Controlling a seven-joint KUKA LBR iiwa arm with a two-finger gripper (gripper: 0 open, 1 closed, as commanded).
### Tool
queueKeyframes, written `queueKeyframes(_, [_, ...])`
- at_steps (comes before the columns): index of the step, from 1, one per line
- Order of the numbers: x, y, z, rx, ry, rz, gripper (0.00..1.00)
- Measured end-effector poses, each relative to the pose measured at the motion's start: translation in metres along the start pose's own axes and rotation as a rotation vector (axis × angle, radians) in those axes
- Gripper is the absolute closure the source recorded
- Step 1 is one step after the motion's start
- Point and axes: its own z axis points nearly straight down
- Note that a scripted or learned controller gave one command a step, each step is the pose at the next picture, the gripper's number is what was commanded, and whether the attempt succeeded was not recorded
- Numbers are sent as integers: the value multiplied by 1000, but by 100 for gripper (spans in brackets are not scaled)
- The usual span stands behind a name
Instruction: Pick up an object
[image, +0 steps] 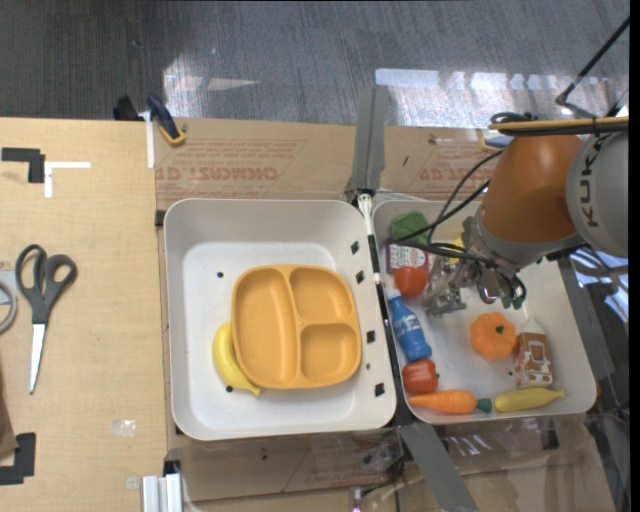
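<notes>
The right bin (583, 352) holds several toy foods. My gripper (443, 296) hangs low in the middle of that bin, under the orange wrist band (530, 190). It sits just right of a red can (409, 281) and above and to the right of a blue bottle (408, 330). An orange fruit (492, 335) lies to its lower right, next to a small carton (533, 360). Along the bin's near wall lie a red pepper (420, 376), a carrot (443, 402) and a yellow piece (527, 400). A green item (408, 226) rests at the far left corner. Nothing visibly hangs from the gripper.
The left bin (190, 330) holds a yellow divided plate (296, 325) with a banana (228, 362) tucked under its left edge. Scissors (40, 300) lie on the wooden bench at far left. Cables trail from the wrist over the right bin.
</notes>
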Motion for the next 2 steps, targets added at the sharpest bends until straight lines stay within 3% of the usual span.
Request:
queueKeyframes(1, [-20,-43,-296,0,1,-174,100])
queueKeyframes(2, [-69,-44,-175,-2,3,-243,100])
